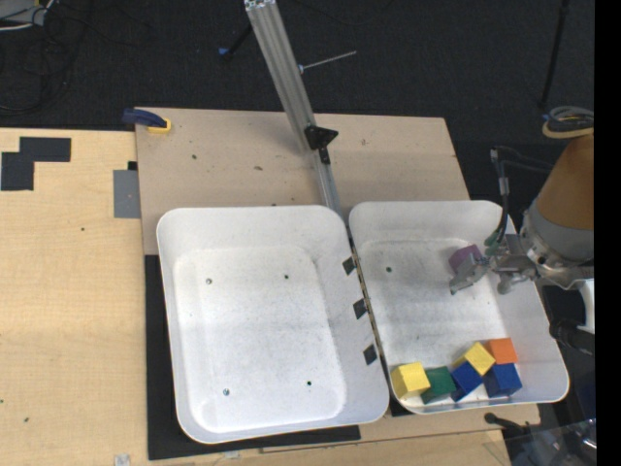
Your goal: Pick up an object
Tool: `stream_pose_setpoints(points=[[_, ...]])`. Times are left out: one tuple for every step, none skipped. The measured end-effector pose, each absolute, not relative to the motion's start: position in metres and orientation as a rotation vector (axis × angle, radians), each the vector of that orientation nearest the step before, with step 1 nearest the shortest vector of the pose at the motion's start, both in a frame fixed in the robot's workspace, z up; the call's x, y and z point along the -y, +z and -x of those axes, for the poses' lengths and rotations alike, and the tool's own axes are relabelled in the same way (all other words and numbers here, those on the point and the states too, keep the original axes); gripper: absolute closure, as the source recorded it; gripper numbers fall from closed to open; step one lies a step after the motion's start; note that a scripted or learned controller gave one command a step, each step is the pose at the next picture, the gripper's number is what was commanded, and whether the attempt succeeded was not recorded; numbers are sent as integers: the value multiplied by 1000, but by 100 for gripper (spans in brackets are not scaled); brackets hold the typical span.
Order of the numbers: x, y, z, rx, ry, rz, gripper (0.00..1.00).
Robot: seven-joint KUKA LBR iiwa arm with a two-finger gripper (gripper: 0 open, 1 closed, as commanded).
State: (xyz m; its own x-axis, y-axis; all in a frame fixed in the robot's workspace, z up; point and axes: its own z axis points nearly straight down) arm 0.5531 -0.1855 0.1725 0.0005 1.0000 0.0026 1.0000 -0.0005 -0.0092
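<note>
Looking down at the desk (pixel 291 153), we saw two shallow white bins side by side. The arm (pixel 568 202), grey with an orange band above the wrist, reached in from the right over the right bin (pixel 427 231). Its pincer (pixel 473 272) hung over the upper right part of that bin, pointing toward the left. A small purple object (pixel 466 256) sat right at the tip of the pincer, touching or nearly touching it. We could not tell whether the purple object lay between the fingers or merely beside them, and we could not tell whether the pincer stood wide or narrow, since the metal parts blurred together at that spot.

At the near right corner of the right bin we saw a cluster of small blocks packed close together. A yellow block (pixel 410 378) lay at the left end, with a green block (pixel 439 384) just beside it. A second yellow block (pixel 478 358) sat higher in the group, next to an orange block (pixel 503 349). Two blue blocks (pixel 466 381) (pixel 503 382) lay along the bin's near rim. That cluster lay well apart from the pincer.

The left bin (pixel 252 318) showed a bare, speckled white floor. A slanted aluminium rail (pixel 286 71) rose from the desk behind the gap between the bins.
</note>
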Motion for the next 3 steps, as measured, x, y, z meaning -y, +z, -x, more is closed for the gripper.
stream_pose_setpoints(points=[[190, 110, -556, 2214, 7, 2217, 0], [189, 91, -556, 2215, 1, 2224, 0], [190, 102, -556, 2209, 1, 2230, 100]])
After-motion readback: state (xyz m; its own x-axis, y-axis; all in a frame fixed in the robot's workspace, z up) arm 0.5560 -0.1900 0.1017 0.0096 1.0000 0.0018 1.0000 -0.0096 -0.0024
